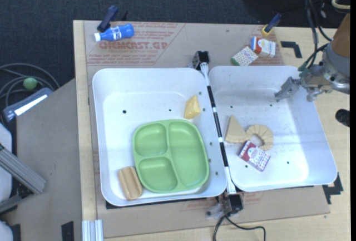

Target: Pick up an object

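Observation:
In the right bin, a tan wedge, a curled pastry-like piece and a red-and-white packet lie close together near the left wall. My gripper hovers over the bin's far right part, well away from them, up and to their right. It is open, with nothing between its spread fingers. In the left bin there is a green divided plate, a yellow chunk and a tan ridged block.
Behind the bins, a blue bottle and two small cartons lie on the bench. A clip holds the shared bin walls at the back. Cables hang at the far right.

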Available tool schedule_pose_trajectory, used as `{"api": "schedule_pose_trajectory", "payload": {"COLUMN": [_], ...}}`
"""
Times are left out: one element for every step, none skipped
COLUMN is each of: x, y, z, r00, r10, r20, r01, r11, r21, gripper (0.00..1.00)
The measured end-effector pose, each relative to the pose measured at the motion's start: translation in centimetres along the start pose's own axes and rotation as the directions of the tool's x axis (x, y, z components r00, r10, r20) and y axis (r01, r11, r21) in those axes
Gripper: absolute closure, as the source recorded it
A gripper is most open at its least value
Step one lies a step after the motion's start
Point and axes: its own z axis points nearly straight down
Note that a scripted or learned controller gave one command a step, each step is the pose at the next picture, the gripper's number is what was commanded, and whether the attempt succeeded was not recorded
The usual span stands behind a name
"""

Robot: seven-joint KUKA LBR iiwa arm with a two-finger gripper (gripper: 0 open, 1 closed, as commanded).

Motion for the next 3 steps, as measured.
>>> {"api": "schedule_pose_trajectory", "payload": {"x": [5.7,8.2,8.2], "y": [-3.8,-5.5,-5.2], "z": [8.0,10.3,9.1], "r00": [1.0,1.0,1.0], "r10": [-0.001,0.001,0.003], "r20": [-0.001,0.004,0.005], "r01": [0.001,-0.001,-0.003], "r11": [1.0,1.0,1.0], "r21": [0.003,-0.011,-0.019], "gripper": [0.0,0.0,1.0]}}
